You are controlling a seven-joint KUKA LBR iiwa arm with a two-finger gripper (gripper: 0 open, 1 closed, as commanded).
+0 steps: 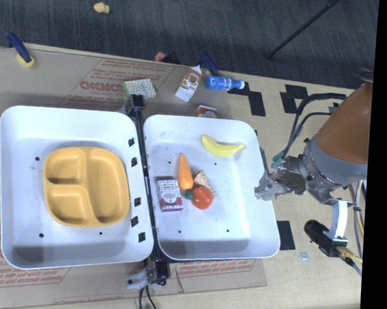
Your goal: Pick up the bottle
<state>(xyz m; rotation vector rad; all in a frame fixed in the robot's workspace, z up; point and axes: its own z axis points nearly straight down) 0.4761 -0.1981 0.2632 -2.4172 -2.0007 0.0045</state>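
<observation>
My claw point(268, 190), grip state unclear, hangs beside the right bin point(263, 220); the blue bottle point(219, 83) lies on red-printed cardboard point(93, 79), lettering unreadable.

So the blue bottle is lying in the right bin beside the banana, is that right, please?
Not quite: the camera view shows the bottle lying on the bench behind the right bin, outside it. The banana is in that bin.
</observation>
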